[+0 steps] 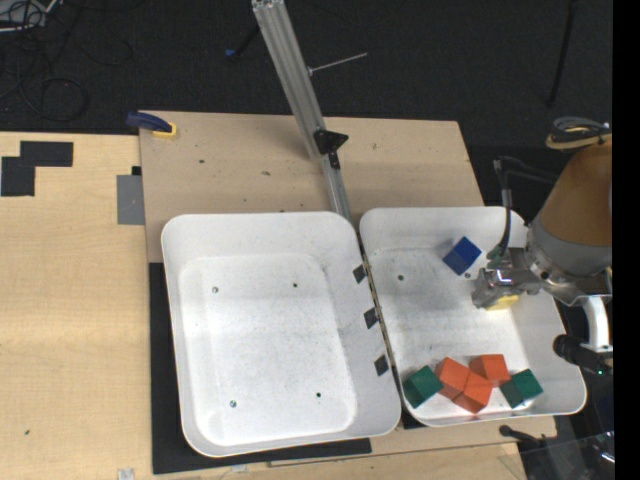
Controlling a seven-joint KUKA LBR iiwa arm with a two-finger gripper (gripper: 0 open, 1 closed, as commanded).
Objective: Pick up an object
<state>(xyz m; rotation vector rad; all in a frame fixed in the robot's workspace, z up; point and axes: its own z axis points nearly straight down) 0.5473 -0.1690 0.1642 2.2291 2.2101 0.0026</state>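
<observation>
No writing is legible. The right shallow white plastic bin (420, 243) holds a blue cube (462, 255), orange blocks (472, 378) and green blocks (421, 384); the metal two-finger gripper (497, 290) sits over something yellow (503, 303), grip state unclear.

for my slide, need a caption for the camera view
Pincer low in right bin over a yellow object, beside blue block.

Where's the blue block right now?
The blue block lies in the right bin, toward its far side, just left of the gripper and well apart from the orange and green blocks clustered at the near edge.
</observation>
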